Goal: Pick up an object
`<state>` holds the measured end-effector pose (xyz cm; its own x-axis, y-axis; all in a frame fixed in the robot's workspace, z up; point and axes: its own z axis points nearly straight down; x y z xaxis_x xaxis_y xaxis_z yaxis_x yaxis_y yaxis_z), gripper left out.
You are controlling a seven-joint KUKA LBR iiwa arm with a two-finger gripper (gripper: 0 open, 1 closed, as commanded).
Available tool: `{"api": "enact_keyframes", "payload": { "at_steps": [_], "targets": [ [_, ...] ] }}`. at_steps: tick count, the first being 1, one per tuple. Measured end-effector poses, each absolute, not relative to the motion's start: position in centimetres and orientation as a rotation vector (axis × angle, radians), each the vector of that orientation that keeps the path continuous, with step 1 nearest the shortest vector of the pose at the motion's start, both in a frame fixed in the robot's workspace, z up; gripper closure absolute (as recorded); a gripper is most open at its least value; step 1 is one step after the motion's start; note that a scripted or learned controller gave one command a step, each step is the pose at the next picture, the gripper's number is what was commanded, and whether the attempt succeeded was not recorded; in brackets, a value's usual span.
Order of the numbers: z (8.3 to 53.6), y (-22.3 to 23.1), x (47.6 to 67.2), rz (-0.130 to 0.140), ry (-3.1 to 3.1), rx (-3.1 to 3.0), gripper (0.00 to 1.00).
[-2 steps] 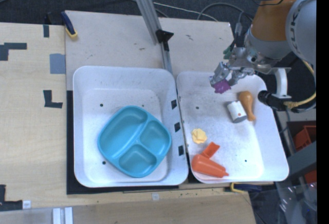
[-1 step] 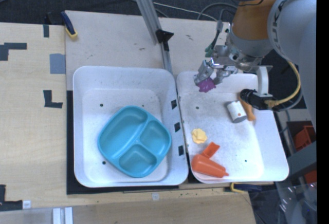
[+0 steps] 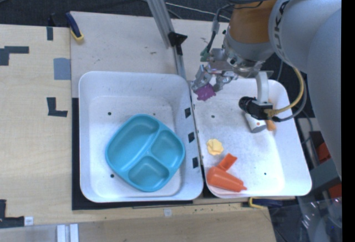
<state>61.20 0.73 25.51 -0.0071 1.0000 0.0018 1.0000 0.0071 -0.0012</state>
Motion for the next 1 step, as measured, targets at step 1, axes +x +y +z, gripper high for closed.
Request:
{"api": "enact_keyframes", "payload": {
  "at_steps": [1],
  "targets": [
    [23.80, 6.33, 60.22, 0.003, -2.227, -2.211, 1.00]
  ]
}}
